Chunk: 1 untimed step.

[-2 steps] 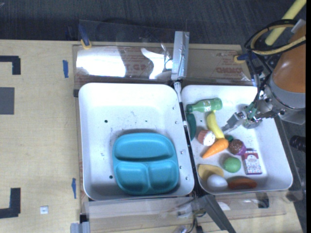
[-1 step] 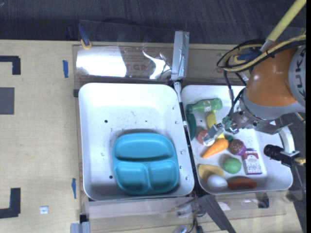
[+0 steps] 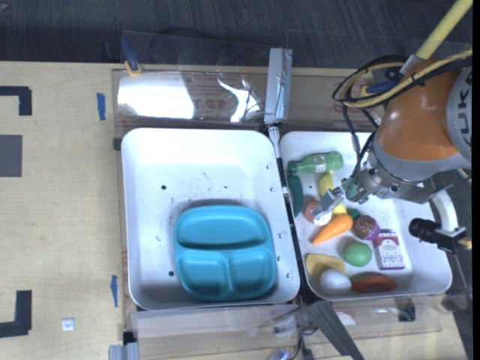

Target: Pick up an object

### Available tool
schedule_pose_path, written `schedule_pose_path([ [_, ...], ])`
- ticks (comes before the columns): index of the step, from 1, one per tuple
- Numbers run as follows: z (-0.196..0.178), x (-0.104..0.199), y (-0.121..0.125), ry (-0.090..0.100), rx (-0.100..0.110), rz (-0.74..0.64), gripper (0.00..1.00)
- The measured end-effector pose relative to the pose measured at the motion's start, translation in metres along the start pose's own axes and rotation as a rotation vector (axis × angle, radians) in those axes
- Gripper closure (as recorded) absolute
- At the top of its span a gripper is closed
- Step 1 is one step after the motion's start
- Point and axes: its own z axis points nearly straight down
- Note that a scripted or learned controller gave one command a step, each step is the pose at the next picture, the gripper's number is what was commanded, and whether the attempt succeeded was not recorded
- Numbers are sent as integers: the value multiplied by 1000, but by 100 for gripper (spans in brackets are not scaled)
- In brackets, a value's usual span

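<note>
The arm (image 3: pixel 420 126) reached in from the right over the right-hand bin (image 3: pixel 439 276), and its gripper (image 3: pixel 335 199) hung low among the toy food heaped there, so the step in hand looked like the descent toward a grasp, not a lift. The metal fingertips sat just above the carrot (image 3: pixel 332 229), near its thick upper end and close beside the yellow piece (image 3: pixel 327 182) under the green bottle (image 3: pixel 316 163). Whether the fingers stood wide or narrow could not be told from this slanted view, and nothing was plainly seen between them, so no object counted as held. The likeliest target was the carrot: a small orange cone lying tilted on the bin floor, its tip pointing down-left, smooth and rounded, probably light but apt to roll or slip from a pinch. It lay crowded, with a dark reddish ball (image 3: pixel 365 226) just to its right, a green ball (image 3: pixel 358 254) below that, and a white egg (image 3: pixel 334 280), a sausage (image 3: pixel 373 282) and a small red carton (image 3: pixel 390 251) nearby. The next move called for closing squarely across the carrot's body without nudging its neighbours, then rising straight. The left bin (image 3: pixel 150 171) held only a blue divided tray (image 3: pixel 225 252), well apart from the gripper.
</note>
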Motion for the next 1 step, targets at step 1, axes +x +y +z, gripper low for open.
schedule_pose_path([
  [1,59,-57,-22,2,6,62,0],
])
